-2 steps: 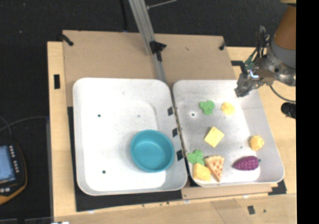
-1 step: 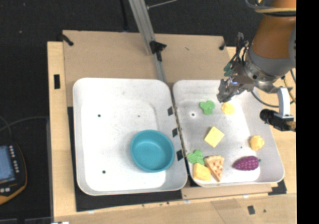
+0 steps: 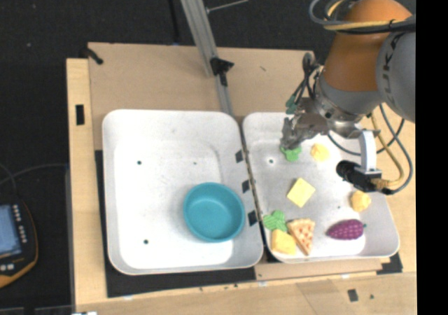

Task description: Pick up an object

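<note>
My gripper hangs over the back left part of the right bin, pointing down. Directly at its tip sits a small green toy, touching or nearly touching it; whether the toy is gripped is unclear. Just right of it lies a small yellow piece. Further forward are a yellow cheese block, an orange-yellow lump, purple grapes, a pizza slice, a green leafy toy and a yellow piece.
A teal bowl stands in the front right of the left bin. A grey metal pole slants up from the ridge between the bins. The arm's orange band looms over the right bin's back.
</note>
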`<action>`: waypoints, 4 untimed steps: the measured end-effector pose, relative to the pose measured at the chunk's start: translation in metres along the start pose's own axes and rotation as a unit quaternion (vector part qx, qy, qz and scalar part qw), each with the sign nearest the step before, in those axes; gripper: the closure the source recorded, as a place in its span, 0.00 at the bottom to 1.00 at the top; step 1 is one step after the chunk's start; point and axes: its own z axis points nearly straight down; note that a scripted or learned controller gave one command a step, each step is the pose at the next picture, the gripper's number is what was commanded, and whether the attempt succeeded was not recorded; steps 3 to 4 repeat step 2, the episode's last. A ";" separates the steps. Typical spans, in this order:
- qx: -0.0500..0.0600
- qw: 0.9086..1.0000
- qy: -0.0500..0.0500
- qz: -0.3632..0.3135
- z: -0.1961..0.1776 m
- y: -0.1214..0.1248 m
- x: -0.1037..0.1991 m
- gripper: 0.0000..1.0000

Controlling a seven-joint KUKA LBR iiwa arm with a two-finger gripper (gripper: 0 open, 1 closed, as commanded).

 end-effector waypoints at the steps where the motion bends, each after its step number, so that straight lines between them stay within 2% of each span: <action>1: 0.000 1.000 0.000 0.000 0.015 -0.009 0.052 1.00; 2: 0.000 1.000 0.001 -0.002 0.013 -0.024 0.113 1.00; 4: 0.000 1.000 0.001 -0.002 0.013 -0.024 0.113 1.00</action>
